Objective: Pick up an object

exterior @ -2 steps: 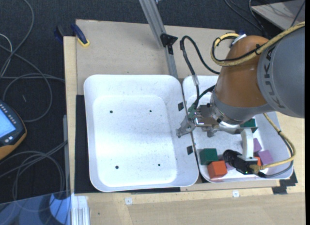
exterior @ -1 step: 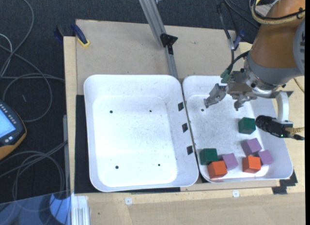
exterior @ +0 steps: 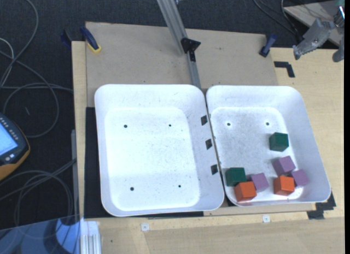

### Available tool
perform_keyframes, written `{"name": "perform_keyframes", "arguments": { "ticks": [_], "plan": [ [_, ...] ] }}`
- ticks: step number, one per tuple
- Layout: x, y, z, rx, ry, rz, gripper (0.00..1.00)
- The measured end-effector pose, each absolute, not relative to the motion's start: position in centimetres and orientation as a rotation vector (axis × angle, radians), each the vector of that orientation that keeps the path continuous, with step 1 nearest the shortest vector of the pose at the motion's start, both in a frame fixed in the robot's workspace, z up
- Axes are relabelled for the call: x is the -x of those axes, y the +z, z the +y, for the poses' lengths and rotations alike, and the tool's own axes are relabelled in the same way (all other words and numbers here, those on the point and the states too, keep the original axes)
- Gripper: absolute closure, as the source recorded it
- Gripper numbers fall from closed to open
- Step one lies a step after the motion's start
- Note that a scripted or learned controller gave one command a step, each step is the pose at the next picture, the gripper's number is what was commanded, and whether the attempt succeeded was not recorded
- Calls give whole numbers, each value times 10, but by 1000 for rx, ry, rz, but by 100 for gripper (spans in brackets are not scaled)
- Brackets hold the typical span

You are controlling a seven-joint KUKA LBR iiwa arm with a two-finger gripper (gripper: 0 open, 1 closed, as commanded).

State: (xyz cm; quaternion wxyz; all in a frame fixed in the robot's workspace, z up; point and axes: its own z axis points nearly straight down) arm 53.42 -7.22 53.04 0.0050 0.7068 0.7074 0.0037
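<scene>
While end effector (exterior: 320, 34) hovers, cubes (exterior: 268, 176) lie well apart.

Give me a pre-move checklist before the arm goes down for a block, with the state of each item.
1. Blocks to pick: ok. Seven cubes lie in the right bin, among them a lone green cube.
2. Easy target: ok. That green cube stands apart from the rest.
3. Crowding: not ok. The other green cube, two orange cubes and three purple cubes cluster near the front wall.
4. Tool position: not ok. It sits at the upper right, beyond the bins, not over any cube.
5. Finger opening: cannot tell.
6. Tool load: ok. Nothing seen in it.
</scene>
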Motion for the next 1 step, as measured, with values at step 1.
{"name": "perform_keyframes", "arguments": {
  "ticks": [1],
  "plan": [
    [-556,543,11,-2209,8,2231,0]
  ]
}}
